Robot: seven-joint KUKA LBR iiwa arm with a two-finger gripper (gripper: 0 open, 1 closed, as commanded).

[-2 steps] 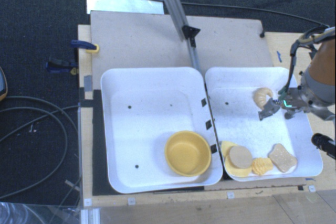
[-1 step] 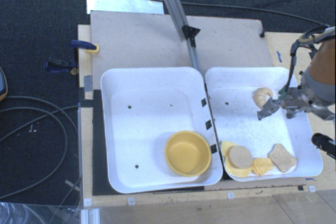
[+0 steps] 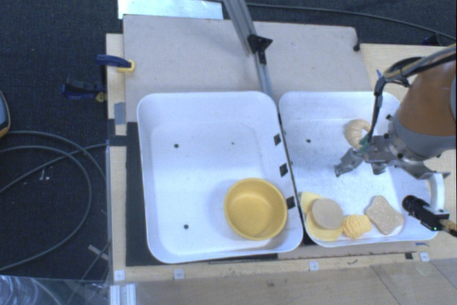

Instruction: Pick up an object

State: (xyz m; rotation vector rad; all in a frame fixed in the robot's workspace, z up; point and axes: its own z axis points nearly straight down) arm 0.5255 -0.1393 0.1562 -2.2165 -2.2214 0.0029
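Where cables cross dark carpet [image 3: 50,175], two white bins [image 3: 207,118] on a bench [image 3: 200,46]; hand [image 3: 350,164] state unclear.

We are noting bright, even overhead light; white bins [image 3: 207,118] glaring, nearly washing out; shadows staying faint; overall focus reading soft, slightly grainy.

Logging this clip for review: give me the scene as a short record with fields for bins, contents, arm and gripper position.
left bin: yellow bowl near its front right corner
right bin: beige round piece, tan disc on a yellow piece, ridged yellow piece, toast-like slice
arm: enters from the right, over the right bin
gripper: low in the right bin, beside the beige round piece
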